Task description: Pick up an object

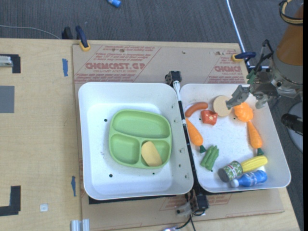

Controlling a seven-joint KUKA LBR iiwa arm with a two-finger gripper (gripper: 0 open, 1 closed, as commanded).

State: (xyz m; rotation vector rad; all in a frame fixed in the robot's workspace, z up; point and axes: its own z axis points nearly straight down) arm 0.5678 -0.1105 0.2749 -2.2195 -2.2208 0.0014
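The gripper (250, 96) was seen at the far right part of the right bin (281, 143), its fingers spread with nothing between them, just above an orange fruit (243, 112) and beside a tan disc (222, 105). Little room was left there, with a sausage (196, 108) and a red piece (209, 117) close by; more bare floor was found in the middle of that bin, between a carrot (195, 133), a second carrot (254, 134) and a green vegetable (210, 157). A can (231, 171), a corn cob (253, 164) and a blue bottle (250, 179) were crowded against the near rim. In the left bin (91, 143) a green divided tray (139, 136) was placed, with a yellow lemon (151, 153) in one compartment. "CHEMCAST" could be read in red on the brown board (125, 61) under the bins. A grey carpet (168, 13) was seen beyond the bench.
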